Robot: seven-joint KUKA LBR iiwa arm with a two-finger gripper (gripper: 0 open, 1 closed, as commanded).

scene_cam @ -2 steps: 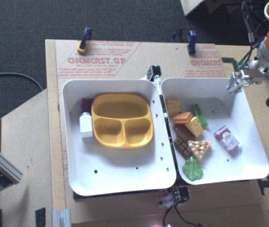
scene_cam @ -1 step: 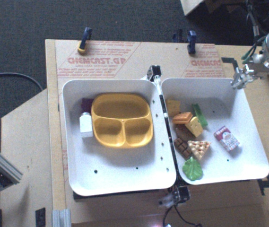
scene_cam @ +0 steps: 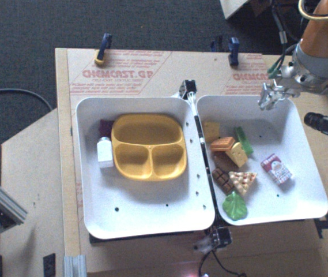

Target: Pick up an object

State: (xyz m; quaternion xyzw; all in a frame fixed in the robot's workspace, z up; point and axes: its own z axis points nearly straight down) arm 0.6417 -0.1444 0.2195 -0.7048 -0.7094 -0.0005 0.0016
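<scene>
The arm [scene_cam: 319, 36], grey with an orange upper section, comes in from about two o'clock, and its pincer [scene_cam: 269, 98] hangs over the far rim of the right bin [scene_cam: 308, 172], near that bin's twelve o'clock edge. The pincer's tips are small and dim against the white rim, so I cannot tell how far apart they stand, and nothing shows between them. The things to pick lie lower in the right bin, toward its nine o'clock side: a pale yellow block [scene_cam: 211, 131] next to the divider, an orange-topped brown piece [scene_cam: 222, 144] just below it, a yellow cheese wedge [scene_cam: 238, 153] touching that, and a green strip [scene_cam: 244, 140] at the wedge's one o'clock. Below these sit a dark chocolate bar [scene_cam: 221, 180], a pizza slice [scene_cam: 242, 180] beside it at three o'clock, and a green leaf [scene_cam: 235, 207] near the bin's six o'clock rim. A red and white carton [scene_cam: 276, 169] lies apart from the cluster, at its three o'clock. The left bin [scene_cam: 89, 201] holds a yellow divided tray [scene_cam: 149, 146], with a white bottle [scene_cam: 105, 152] touching its nine o'clock edge and a dark purple item [scene_cam: 106, 126] just above the bottle. Both bins rest on the cardboard-covered tabletop [scene_cam: 66, 97].
</scene>
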